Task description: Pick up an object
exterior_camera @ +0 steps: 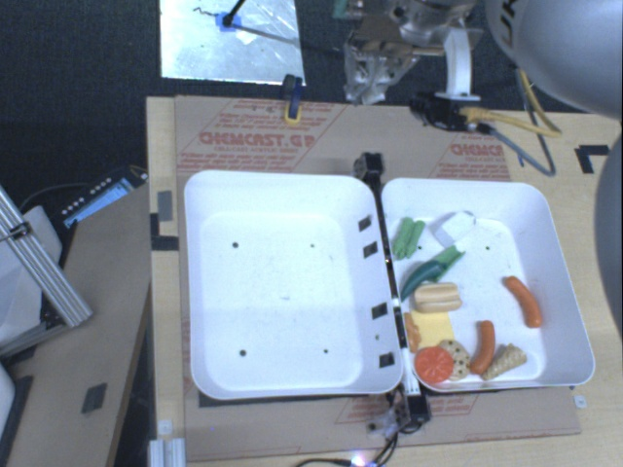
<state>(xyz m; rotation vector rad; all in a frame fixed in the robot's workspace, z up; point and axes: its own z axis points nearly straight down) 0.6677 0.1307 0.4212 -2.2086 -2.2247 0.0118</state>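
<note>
Crowding the near left corner of the right bin (565,261), the toy food sits in a tight cluster against the wall shared with the left bin (209,261). Likely a result of tipping or pushing; a judgement, not seen.

Nearest the front rim: red tomato slice (434,363), touching a small brown cookie (455,355); just beside them an orange carrot (484,341) and a tan cone-shaped piece (503,360). Behind these a yellow cheese wedge (429,328), with a hot dog bun (436,296) touching its far edge. Further back a dark green pepper (428,269), then a pale green pod (408,235) near the shared wall, and a white curled piece (453,227) beside it. One sausage (523,300) lies apart toward the right wall, free on all sides, so probably the easiest candidate for a pick.

Black clips (371,251) run down the seam, apparently holding the bins together.

Both bins rest on a brown board (263,139) on the tabletop (107,290); red print on it reads "CHEMCAST GP", repeated. A yellow-and-blue clamp (291,100) pins its far edge.

Far side: hand (368,76) hangs beyond the board's far edge, well apart from every object, carrying nothing. Finger spread: cannot tell, too blurred. Part of "KUKA" lettering shows on the arm (545,27).
</note>
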